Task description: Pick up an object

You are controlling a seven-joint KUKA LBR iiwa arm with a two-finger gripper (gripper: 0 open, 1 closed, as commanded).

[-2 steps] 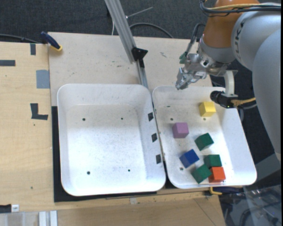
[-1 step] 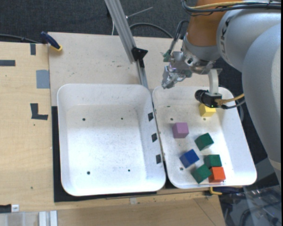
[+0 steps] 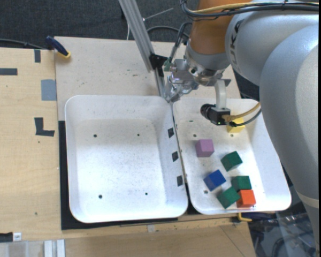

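Eyes on the purple cube, sitting alone on the floor of the right bin, and everything gets called from there. The gripper hangs up and to the left of the purple cube, well apart from it, over the spot where the two bins' far rims meet. Nothing shows in its grasp, and from this angle I cannot tell whether it is open or closed, as the tip is a tangle of metal against the rim. The grey arm sweeps in above and to the right of the purple cube, orange band at the top.

Down and to the right of the purple cube, near it, is the upper green cube. Below the purple cube, a touch right, stands the blue cube. Further down-right comes a tight cluster of the middle green cube, the lower green cube and the orange cube, with the orange one right up against both greens.

Straight above the purple cube, near it, a black fitting with a yellow cable hangs off the arm. Left of the purple cube, across the divider, lies the left bin. Far up-left on the bench rests a blue clamp.
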